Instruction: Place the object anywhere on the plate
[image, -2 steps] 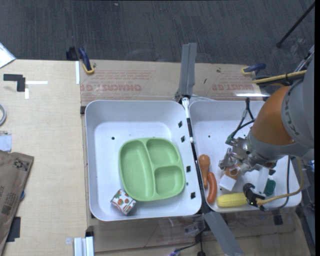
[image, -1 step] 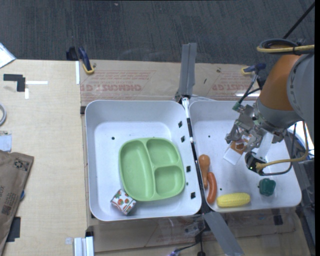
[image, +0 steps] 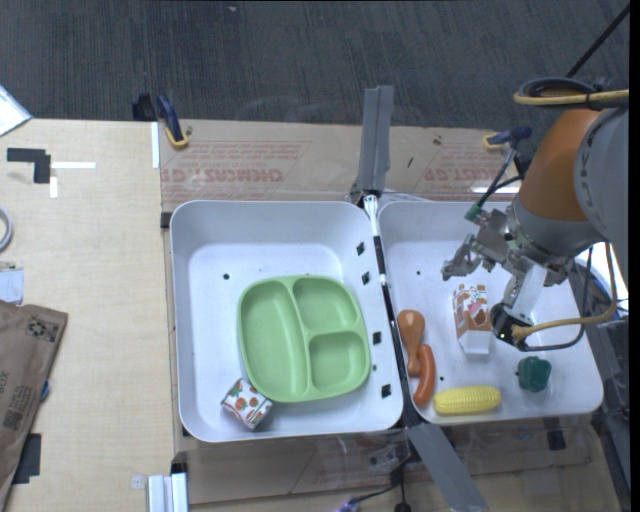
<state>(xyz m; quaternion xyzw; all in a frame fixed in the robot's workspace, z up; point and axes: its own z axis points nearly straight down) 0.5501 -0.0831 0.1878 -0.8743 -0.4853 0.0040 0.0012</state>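
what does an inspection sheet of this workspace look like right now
surface: two white bins side by side, left bin, right bin, on a bench with cardboard behind.
job's things: green three-compartment plate in the left bin; no object on it yet.
clutter: small printed carton at the plate's lower left; in the right bin a milk carton, hot dog, orange piece, corn cob, green pepper.
grippers: gripper above the right bin, by the milk carton.
cables: yellow hose looping by the wrist.
surroundings: dark floor, brown box at left.
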